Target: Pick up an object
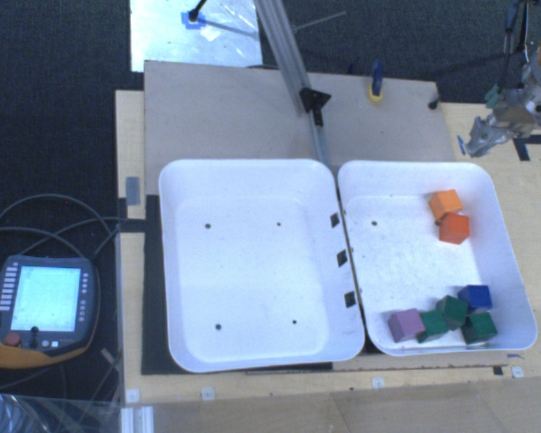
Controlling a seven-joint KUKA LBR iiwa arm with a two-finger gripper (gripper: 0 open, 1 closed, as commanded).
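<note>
The claw (483, 139) hung outside the right bin (406, 183), above the worktop (252, 106) near that bin's far right corner, and whether it was spread or pressed together could not be told — it was small and blurred there, and nothing was seen in it. The things to pick all lay in the right bin: two orange blocks (450, 216) touching each other by the far right wall, and a tight group in the near right corner — a pink block (404, 323), green blocks (453, 312) and a blue block (475, 295). The risk, as I judged it, was in this crowding: blocks pressed to each other and to the wall left little room for the claw, so it could push them aside or catch two together. The blocks looked matte with hard edges; the bins were smooth white, shallow, with rounded corners.
</note>
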